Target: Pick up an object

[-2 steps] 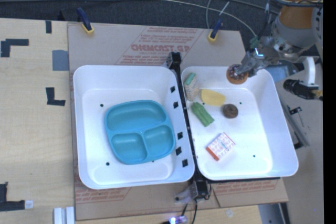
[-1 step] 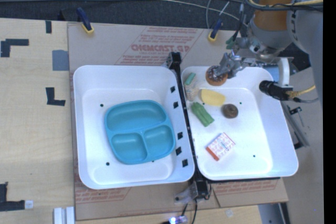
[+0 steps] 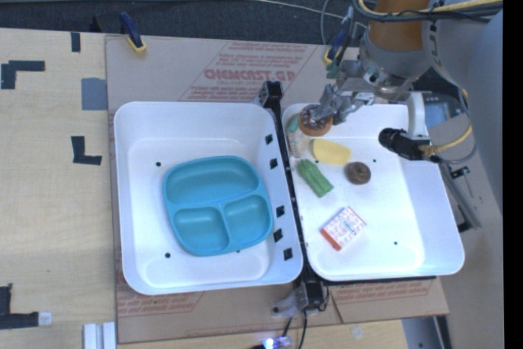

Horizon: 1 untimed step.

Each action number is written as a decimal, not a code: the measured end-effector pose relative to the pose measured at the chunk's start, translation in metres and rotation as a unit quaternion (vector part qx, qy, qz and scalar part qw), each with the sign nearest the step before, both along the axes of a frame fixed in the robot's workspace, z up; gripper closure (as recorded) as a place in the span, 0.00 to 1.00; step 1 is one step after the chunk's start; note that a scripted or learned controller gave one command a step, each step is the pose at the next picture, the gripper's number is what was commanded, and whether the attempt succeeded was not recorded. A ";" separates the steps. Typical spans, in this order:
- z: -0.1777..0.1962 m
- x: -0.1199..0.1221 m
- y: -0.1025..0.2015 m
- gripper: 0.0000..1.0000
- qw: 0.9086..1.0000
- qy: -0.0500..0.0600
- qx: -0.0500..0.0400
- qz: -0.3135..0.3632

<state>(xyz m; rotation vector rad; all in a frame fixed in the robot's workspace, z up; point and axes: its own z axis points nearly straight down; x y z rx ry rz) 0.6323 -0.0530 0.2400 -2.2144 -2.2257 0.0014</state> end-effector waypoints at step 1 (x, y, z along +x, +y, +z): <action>0.002 0.002 0.046 1.00 1.000 -0.001 0.000 0.000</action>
